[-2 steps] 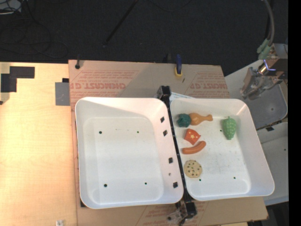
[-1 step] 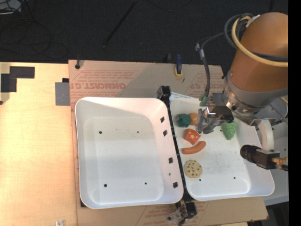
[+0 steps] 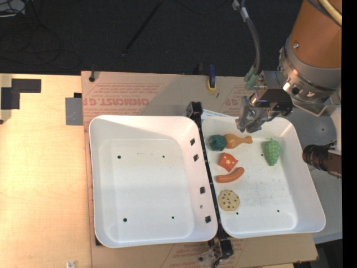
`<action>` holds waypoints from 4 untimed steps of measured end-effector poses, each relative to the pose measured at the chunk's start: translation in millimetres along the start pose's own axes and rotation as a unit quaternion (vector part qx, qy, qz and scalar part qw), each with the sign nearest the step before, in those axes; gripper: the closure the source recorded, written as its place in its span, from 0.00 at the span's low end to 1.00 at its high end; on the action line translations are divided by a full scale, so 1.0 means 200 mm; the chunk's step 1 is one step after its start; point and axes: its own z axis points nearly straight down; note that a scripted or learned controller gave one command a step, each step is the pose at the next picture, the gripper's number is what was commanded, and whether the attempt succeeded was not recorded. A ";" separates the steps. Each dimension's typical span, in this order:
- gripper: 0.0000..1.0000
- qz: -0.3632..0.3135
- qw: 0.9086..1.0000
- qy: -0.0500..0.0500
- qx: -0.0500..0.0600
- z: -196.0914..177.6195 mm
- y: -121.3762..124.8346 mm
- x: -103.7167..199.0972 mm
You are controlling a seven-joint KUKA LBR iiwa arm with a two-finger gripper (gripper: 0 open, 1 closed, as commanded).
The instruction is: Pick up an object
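Whether the jaws are spread or pressed together cannot be told; the gripper (image 3: 249, 123) hangs at the upper edge of the right bin (image 3: 301, 205), just above the drumstick (image 3: 239, 141).

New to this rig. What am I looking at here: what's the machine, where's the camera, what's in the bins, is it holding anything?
One fixed camera looks down at a slant on a bench with two white bins. The arm reaches in from the right; its gripper hangs over the far edge of the right bin, with nothing visible between its fingers. That bin holds toy food: a drumstick, a teal piece, a green piece, a red piece, a sausage and a cookie. The left bin sits beside it.
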 end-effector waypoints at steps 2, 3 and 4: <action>1.00 0.001 1.000 0.000 -0.002 -0.20 0.01 0.15; 1.00 0.003 1.000 -0.004 0.015 0.73 0.08 0.18; 1.00 0.001 1.000 -0.002 0.009 0.79 -0.01 0.37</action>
